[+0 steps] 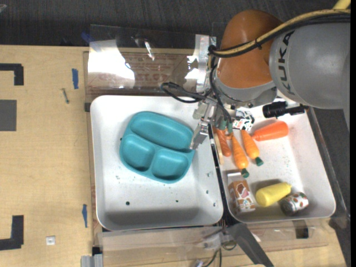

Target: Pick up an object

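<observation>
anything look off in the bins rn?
One thing: the teal divided tray in the left bin lies askew, turned at an angle to the bin walls. The gripper is at its right rim. The right bin holds loose items in a scatter: carrots, a yellow piece, a small can. No spill or visible damage.

Teal plastic divided tray [157, 146], three compartments, lies flat and slightly rotated in the left white bin [111, 199]. Its right edge sits near the divider between the bins.
</observation>
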You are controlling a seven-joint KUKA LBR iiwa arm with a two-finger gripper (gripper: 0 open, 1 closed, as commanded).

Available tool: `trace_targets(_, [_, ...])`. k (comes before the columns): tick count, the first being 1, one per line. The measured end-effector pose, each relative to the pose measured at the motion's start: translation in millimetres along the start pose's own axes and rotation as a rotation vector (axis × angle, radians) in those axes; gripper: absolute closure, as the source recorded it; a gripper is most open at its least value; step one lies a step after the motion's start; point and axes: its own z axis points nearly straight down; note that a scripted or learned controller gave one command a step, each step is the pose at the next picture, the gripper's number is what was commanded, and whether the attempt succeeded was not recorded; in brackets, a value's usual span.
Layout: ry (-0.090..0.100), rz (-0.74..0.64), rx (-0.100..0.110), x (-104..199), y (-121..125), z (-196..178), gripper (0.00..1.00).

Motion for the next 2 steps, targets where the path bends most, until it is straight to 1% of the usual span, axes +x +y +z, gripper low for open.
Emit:
trace_targets(1, [0.001,-0.101,0.002,-7.3,-58.5,11.1,0.0])
trace_targets(2, [0.0,-0.105,0.003,52.9,-154.8,10.8,0.0])
